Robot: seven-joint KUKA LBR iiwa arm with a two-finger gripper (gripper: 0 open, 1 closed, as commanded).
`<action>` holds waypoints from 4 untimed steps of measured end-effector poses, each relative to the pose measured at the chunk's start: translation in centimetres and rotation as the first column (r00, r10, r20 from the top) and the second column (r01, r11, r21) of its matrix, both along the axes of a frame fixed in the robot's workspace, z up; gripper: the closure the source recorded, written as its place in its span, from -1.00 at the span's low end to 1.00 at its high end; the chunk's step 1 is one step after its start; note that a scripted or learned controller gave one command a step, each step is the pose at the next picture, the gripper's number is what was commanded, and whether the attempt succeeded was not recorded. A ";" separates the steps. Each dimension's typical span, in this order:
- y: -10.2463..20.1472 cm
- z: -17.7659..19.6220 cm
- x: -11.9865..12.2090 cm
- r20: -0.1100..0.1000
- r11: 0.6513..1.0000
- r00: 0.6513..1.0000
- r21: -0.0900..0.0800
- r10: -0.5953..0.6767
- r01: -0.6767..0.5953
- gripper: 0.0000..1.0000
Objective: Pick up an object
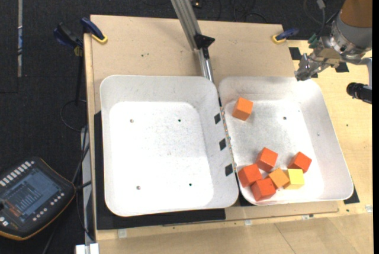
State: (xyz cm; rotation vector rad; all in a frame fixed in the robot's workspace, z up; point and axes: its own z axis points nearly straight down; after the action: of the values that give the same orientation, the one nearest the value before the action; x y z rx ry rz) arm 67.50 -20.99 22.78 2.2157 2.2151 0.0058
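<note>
Presently hovering with the jaws over the far rim of the right bin [331, 128], at the end of the arm [358, 4], clasping nothing visible. Not managing to tell whether the jaws are wide or narrow; looking too blurred for that.

Seeing the pickable things all lying in that same bin, well apart from the jaws. Finding the lone orange cube [242, 109] nearest to the jaws, off to their left and toward the bin's middle wall, with bare floor all round it. Finding the rest farther from the jaws, bunched in the near part of the bin: a yellow cube [295, 177] touching a light orange cube [278, 177], with four red-orange cubes [263, 188] crowding round them.

Judging the likely failures:
- Descending where the jaws are hanging now, and probably striking the rim or closing on nothing, with no cube beneath.
- Going for the bunch, and probably landing a jaw on top of a neighbour instead of beside the target, since hardly any gaps are showing; possibly wedging two cubes at once and dropping both on the lift.
- Nudging cubes sideways while coming down, so closing on air.
- Approaching the lone orange cube off-centre or across its corners, and likely spinning it out or shoving it against the wall beside the left bin [154, 146].

Leaning toward the lone cube as the safer target, squared to its faces.
</note>
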 end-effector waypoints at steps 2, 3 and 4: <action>5.2 4.6 0.1 -0.008 1.000 1.000 0.004 0.007 -0.007 1.00; 10.7 4.9 -0.7 -0.009 1.000 1.000 0.005 0.008 -0.008 1.00; 16.5 4.8 -2.0 -0.010 1.000 1.000 0.006 0.009 -0.009 1.00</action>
State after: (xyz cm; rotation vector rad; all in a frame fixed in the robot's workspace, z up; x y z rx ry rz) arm 65.54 -4.49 27.63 2.2136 2.2324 0.0015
